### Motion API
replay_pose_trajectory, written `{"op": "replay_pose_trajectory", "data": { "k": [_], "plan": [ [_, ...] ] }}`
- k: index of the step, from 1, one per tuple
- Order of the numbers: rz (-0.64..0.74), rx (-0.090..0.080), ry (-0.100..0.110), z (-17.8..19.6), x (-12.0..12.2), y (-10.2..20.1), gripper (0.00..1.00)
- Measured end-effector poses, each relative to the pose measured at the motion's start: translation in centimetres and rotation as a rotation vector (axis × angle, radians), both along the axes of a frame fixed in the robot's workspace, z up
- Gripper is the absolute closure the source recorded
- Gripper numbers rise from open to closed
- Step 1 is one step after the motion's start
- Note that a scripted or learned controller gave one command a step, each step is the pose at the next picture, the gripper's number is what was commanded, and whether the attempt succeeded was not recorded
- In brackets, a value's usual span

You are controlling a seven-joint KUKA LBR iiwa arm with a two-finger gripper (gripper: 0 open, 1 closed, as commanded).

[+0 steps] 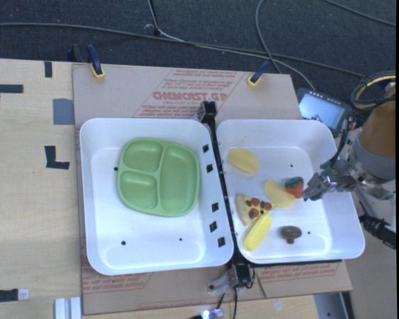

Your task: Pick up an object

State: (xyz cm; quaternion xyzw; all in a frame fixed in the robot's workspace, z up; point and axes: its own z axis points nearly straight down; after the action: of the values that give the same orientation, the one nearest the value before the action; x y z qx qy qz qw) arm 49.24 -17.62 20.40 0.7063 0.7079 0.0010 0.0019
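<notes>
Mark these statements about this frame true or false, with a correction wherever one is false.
1. The green divided plate lies in the left bin. True.
2. The corn cob sits on the plate. False: it lies in the right bin, below the pizza slice.
3. The gripper is beside the red strawberry. True.
4. The brown mushroom lies in the left bin. False: it is in the right bin, near its front edge.
</notes>
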Motion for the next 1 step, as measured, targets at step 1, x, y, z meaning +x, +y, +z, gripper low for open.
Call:
{"op": "replay_pose_trajectory", "data": {
  "k": [1],
  "plan": [
    [0.0, -0.001, -0.001, 6.17, 0.65, -0.17, 1.0]
  ]
}}
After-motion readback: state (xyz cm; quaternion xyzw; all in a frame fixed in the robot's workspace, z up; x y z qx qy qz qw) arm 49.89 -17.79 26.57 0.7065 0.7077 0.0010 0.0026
